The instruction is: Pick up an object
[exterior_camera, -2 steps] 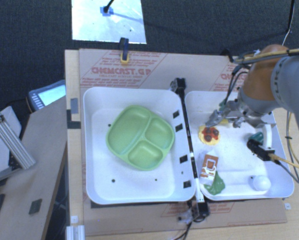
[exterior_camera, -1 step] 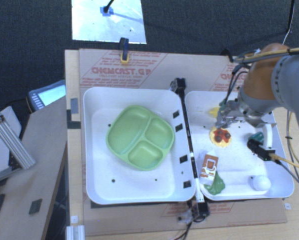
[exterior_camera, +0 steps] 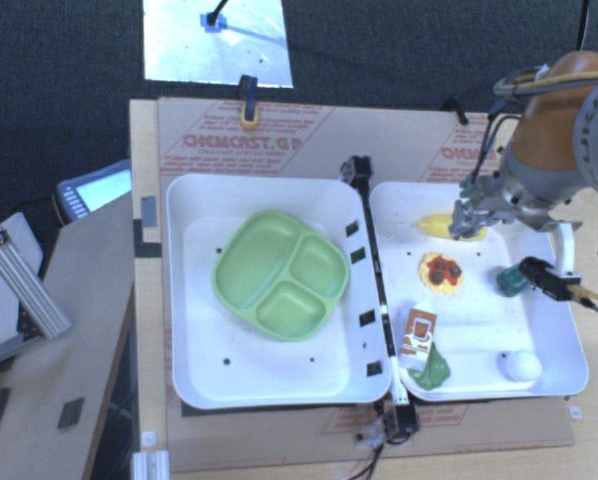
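The gripper (exterior_camera: 466,225) hung low over the far part of the right bin (exterior_camera: 569,353), its tip right at the near end of a yellow banana-shaped piece (exterior_camera: 434,226); whether it was open or closed, or had any grip on that piece, could not be told from this slant. The yellow piece lay near the bin's far wall and looked the likeliest target. Nearer the camera sat a small round pizza-like toy (exterior_camera: 441,272), to the arm's side a teal object (exterior_camera: 512,281) with a dark handle, then an orange-and-white card (exterior_camera: 418,331), a green leaf-like piece (exterior_camera: 432,370) and a white ball (exterior_camera: 522,366). The left bin (exterior_camera: 194,368) held a green divided plate (exterior_camera: 281,275). The main risk seemed a glancing contact: coming down on the piece's tapered end could simply push it toward the wall or let it slip out.
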You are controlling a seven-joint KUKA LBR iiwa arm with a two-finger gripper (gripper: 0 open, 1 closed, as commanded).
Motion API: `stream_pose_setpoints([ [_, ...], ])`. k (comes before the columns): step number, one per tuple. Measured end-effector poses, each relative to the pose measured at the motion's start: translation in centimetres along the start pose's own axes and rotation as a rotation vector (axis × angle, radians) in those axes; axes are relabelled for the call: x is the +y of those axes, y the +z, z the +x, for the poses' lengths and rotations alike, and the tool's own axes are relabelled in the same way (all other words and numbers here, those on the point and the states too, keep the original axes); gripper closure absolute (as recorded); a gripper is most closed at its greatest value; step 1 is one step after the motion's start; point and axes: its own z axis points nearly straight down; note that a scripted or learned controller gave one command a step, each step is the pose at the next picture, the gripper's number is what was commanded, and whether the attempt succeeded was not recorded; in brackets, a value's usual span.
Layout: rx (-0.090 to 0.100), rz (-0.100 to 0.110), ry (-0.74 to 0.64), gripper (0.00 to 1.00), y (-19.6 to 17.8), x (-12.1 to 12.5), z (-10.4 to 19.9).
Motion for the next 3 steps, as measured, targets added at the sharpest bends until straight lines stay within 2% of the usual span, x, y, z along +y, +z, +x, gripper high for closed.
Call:
stream_pose_setpoints([
  [1, 0.000, 0.001, -0.002, 1.00, -4.8, 1.0, -0.1],
  [2, 0.001, 0.004, -0.002, 1.00, -7.2, 1.1, -0.1],
  [3, 0.003, 0.009, -0.006, 1.00, -6.2, -1.1, 4.5],
])
